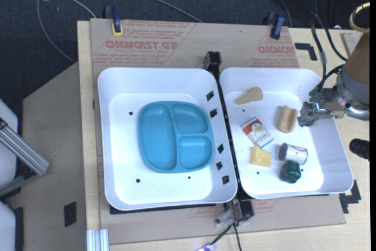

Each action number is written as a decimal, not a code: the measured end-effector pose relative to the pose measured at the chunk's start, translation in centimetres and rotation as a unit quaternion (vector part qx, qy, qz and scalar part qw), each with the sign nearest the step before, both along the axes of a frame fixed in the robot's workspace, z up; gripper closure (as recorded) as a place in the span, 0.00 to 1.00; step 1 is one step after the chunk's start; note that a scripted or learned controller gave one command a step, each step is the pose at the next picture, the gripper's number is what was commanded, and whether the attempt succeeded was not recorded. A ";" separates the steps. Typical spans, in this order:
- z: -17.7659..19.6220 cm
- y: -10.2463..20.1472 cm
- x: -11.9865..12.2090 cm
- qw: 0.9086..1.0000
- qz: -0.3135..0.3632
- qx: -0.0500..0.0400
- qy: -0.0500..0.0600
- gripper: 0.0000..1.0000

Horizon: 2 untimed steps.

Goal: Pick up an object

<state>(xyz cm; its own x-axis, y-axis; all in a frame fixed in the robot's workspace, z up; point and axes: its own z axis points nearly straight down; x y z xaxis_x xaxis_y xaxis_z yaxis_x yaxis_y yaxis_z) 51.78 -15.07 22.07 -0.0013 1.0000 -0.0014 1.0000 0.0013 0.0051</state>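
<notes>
The right bin (329, 150) holds several small objects: a tan bread-like piece (249, 96), a tan cylinder (286, 119), a red and white packet (257, 131), a yellow wedge (261, 157), a small white can (293, 153) and a dark green lump (289, 171). My gripper (308, 114) hangs over the right side of that bin, just right of the tan cylinder. Nothing shows between its fingers.
The left bin (114, 126) holds a blue divided plate (176, 136). A black clip divider (220, 126) runs between the bins. Clamps (117, 23) hold the cardboard base at the back. Cables lie on the dark floor behind.
</notes>
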 end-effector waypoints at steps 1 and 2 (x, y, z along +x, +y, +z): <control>1.1 5.7 0.6 1.000 0.002 0.001 0.001 1.00; 0.0 10.7 0.6 1.000 0.001 0.002 0.004 1.00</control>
